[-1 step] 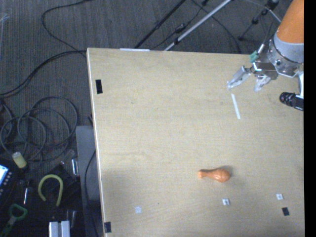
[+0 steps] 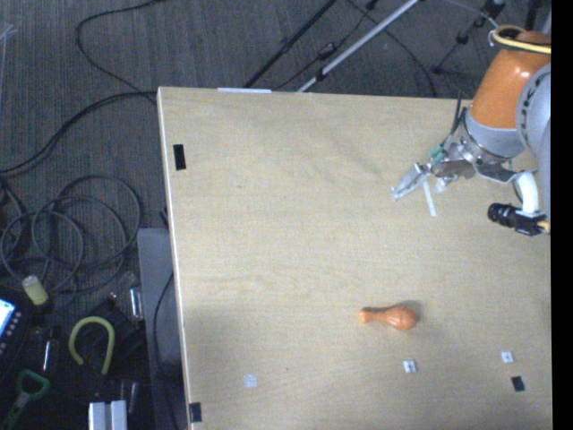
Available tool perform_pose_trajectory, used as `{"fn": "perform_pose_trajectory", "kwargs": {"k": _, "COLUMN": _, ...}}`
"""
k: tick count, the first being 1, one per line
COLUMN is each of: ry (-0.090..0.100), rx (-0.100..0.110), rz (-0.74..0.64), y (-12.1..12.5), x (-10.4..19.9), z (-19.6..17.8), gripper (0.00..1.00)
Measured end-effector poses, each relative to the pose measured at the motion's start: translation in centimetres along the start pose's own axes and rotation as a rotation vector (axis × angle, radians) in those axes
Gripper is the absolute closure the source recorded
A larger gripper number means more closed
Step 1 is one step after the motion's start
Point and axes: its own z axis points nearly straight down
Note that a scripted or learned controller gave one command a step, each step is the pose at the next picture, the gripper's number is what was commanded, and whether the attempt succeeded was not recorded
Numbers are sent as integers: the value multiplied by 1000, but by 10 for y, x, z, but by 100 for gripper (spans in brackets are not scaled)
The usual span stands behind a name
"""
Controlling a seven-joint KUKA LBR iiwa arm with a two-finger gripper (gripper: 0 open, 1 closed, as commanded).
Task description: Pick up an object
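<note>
Hovering open-fingered and empty, gripper (image 2: 417, 193) well apart from orange gourd-shaped object (image 2: 391, 316) on bare tan bench (image 2: 269, 240).

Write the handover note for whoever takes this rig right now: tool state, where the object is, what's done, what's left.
Tool: above the wooden board, toward its upper right, fingers spread apart, nothing between them.
Object: one orange pear-shaped piece lying on its side on the board, lower middle, well apart from the tool and nearer the camera.
Done: nothing picked up; the piece lies flat on the board, untouched.
Left: bring the tool over the piece, lower, close on it, lift. Its thick end points right, so a grip across the body is probably the safest bet.
</note>
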Motion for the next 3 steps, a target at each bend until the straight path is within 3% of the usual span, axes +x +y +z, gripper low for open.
{"fn": "perform_pose_trajectory", "kwargs": {"k": 1, "ry": 0, "rx": -2, "rz": -267, "y": 12, "x": -1, "z": 58, "gripper": 0}}
{"fn": "perform_pose_trajectory", "kwargs": {"k": 2, "ry": -2, "rx": -3, "rz": -268, "y": 13, "x": 0, "z": 48, "gripper": 100}}
{"fn": "perform_pose_trajectory", "kwargs": {"k": 3, "ry": 2, "rx": -4, "rz": -234, "y": 20, "x": 37, "z": -14, "gripper": 100}}
